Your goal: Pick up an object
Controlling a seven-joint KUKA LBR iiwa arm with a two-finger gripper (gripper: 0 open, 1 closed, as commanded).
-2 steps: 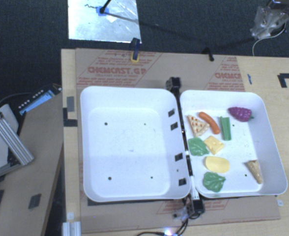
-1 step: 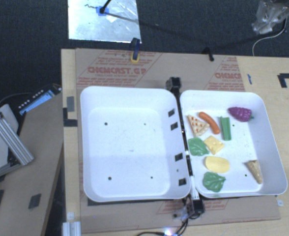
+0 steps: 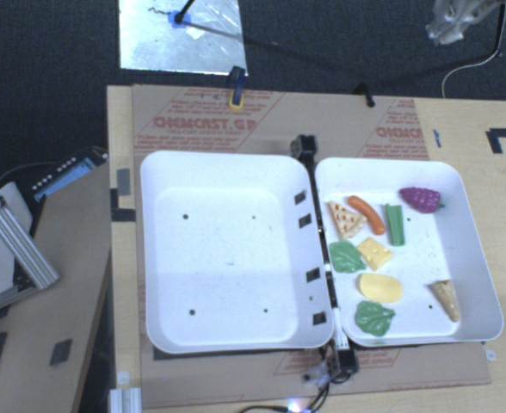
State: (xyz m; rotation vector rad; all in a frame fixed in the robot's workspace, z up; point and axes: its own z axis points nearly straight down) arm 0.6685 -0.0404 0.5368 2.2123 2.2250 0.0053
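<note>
At the top right corner of the camera view, the gripper (image 3: 453,15) hangs well above and beyond the bench, a pale, blurred shape tilted down toward the left; whether its jaws are spread or pressed together cannot be told, and nothing is visible between them. Little of the arm behind it is in frame, just a short stretch running up to the right edge.

The things to pick all lie in the right bin (image 3: 472,231), well apart from the gripper. Nearest the far rim is a purple bunch of grapes (image 3: 420,199). To its left stand a green strip (image 3: 395,224), perhaps a bean or cucumber stick, and an orange sausage (image 3: 367,214) lying at a slant. Beside the sausage is a triangular waffle-patterned slice (image 3: 345,219). Below these sit a green leaf (image 3: 346,257) touching a yellow cheese wedge (image 3: 374,253), then a yellow rounded piece (image 3: 379,288), and a second green leaf (image 3: 373,317) near the front rim. A tan cone-shaped piece (image 3: 447,298) lies alone toward the right wall.

The left bin (image 3: 227,256) sits alongside, the two joined by a dark hinge strip (image 3: 319,248).
</note>
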